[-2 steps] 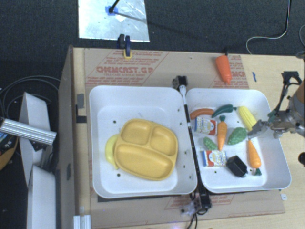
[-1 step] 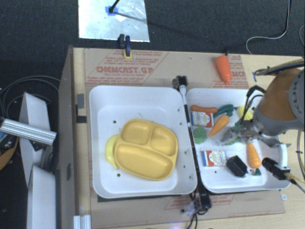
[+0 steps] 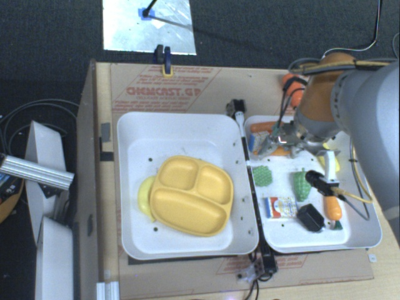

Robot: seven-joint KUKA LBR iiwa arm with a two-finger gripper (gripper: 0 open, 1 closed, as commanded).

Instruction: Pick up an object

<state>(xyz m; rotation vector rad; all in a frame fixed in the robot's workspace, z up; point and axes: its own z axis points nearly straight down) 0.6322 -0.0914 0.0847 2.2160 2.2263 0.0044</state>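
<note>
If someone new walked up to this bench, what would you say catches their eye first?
Most likely the yellow divided tray, upside-up and filling much of the left bin. Next, the grey arm with its orange band, reaching in from the right over the back of the right bin. That bin holds a scatter of small things, among them a green piece and a black item.

The floor (image 3: 50,30) is dark, like a grey carpet. A shiny square sheet (image 3: 149,16) lies on it at the top. The bench (image 3: 181,83) is brown board with red letters. Black cables (image 3: 19,120) curl at the left.
</note>
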